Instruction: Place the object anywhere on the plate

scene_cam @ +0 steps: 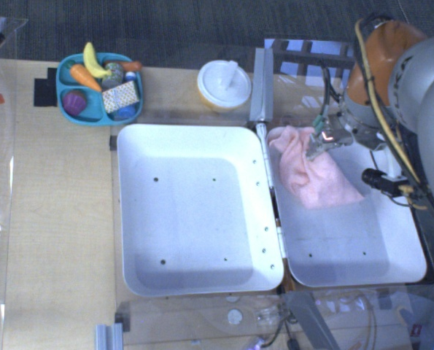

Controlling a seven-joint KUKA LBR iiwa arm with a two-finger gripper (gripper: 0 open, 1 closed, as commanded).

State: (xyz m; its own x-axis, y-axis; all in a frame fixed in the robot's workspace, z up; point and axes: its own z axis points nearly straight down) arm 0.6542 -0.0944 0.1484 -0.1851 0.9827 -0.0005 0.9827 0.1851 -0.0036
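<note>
Beyond the bins sit a food tray (98,87) and yellow-rimmed plate (225,84); jaws' (320,138) opening unclear above pink cloth (311,172).

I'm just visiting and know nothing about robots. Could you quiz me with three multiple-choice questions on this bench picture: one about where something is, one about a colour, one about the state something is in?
1. Where does the pink cloth lie?
A. In the left bin
B. In the right bin
C. On the blue tray

2. What colour is the compartment tray of toy food at the bench's far left?
A. Blue
B. Red
C. Green

3. How does the cloth look?
A. Folded into a neat square
B. Rolled into a tube
C. Crumpled in a loose heap

Answers:
1. B, the cloth rests in the right bin, against its far left corner beside the gripper.
2. A, the tray's rim and dividers are blue.
3. C, its outline is uneven and full of wrinkles.
</note>
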